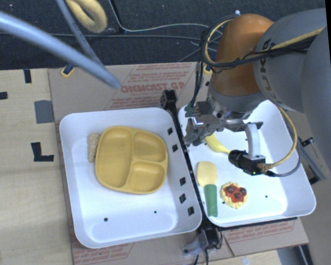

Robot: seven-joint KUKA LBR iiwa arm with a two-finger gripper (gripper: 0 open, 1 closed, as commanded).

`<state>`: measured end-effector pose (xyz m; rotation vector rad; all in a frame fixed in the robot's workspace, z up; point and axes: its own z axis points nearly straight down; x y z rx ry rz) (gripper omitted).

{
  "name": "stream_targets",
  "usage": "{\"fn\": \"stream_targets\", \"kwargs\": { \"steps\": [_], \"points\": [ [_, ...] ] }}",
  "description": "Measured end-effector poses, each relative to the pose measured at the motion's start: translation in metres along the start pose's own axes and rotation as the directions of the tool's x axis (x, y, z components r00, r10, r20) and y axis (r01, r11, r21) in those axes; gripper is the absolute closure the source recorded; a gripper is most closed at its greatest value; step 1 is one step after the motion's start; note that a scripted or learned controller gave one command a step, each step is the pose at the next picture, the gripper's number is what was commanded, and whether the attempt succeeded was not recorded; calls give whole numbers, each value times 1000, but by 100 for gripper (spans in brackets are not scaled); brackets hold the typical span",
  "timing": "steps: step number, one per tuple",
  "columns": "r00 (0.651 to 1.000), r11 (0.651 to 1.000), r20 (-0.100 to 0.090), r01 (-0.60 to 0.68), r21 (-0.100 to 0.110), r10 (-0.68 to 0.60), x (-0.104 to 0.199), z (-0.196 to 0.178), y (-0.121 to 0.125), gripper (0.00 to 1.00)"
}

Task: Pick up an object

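My gripper point(196, 133) hangs low over the back left part of the right bin point(294, 198), close to the wall between the two bins. A small yellow banana-shaped piece point(216, 145) lies just right of it, partly under the wrist. Nearer the front lie a pale yellow block point(206, 173), a green cylinder point(211, 200) and a round pizza-like toy point(234, 194) with red topping. I see nothing held at the gripper.
The left bin point(80, 184) holds a yellow divided plate point(131, 159) with a tan spongy piece point(92, 146) sticking out from under its left edge. The grey arm and its orange band point(240, 46) cover the right bin's back half.
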<state>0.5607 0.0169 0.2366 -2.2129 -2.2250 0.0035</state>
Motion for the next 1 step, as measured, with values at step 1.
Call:
{"fn": "stream_targets", "kwargs": {
  "steps": [1],
  "points": [
    [1000,1000,0,2,-2,-2,60,3,11,100]
  ]
}}
